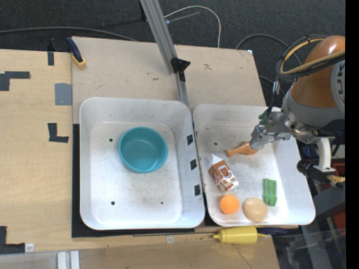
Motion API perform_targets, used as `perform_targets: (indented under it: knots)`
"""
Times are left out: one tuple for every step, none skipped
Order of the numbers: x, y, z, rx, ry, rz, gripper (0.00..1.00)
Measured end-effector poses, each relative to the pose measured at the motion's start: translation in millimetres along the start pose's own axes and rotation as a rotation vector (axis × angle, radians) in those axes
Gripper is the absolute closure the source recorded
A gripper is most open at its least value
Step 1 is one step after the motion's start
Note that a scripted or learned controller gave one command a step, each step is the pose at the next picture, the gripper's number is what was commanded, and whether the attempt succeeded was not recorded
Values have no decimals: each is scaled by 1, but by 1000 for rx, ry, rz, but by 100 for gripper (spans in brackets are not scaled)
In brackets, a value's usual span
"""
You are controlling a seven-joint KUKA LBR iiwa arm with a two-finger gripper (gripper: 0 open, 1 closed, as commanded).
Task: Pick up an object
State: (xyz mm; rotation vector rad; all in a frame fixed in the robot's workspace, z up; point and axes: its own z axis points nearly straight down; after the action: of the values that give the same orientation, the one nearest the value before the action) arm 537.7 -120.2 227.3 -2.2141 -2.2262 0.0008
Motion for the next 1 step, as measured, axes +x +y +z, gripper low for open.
perform_targets:
  knots:
    - [62,18,4,0,1,-2,100]
